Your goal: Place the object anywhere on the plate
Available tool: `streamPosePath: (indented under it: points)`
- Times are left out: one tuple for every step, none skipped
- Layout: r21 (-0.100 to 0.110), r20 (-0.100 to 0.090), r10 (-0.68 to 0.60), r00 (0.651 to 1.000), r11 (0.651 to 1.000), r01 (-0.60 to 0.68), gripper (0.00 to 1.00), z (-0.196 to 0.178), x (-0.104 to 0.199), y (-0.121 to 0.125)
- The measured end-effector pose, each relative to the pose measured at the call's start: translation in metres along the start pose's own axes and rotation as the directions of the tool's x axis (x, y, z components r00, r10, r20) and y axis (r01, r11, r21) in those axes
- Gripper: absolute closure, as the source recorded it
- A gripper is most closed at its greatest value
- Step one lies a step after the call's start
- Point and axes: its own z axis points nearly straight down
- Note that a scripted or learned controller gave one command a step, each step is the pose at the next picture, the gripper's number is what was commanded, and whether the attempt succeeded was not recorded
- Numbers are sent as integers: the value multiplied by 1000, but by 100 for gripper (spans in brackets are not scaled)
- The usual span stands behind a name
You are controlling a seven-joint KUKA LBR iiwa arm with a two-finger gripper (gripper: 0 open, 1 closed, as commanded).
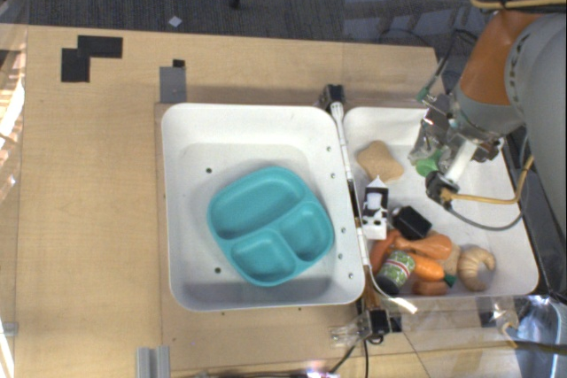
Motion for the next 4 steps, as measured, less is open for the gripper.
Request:
streamPosePath:
  points:
    - [1,-7,8,1000,1000,-8,100,-44,45,-81]
    - [7,-2,57,998,998,-57,100,-38,77,-149]
    - [4,-1,407,914,914,-407,100,-42,112,-180]
    - [7,0,236,972,972,-236,100,-30,158,-250]
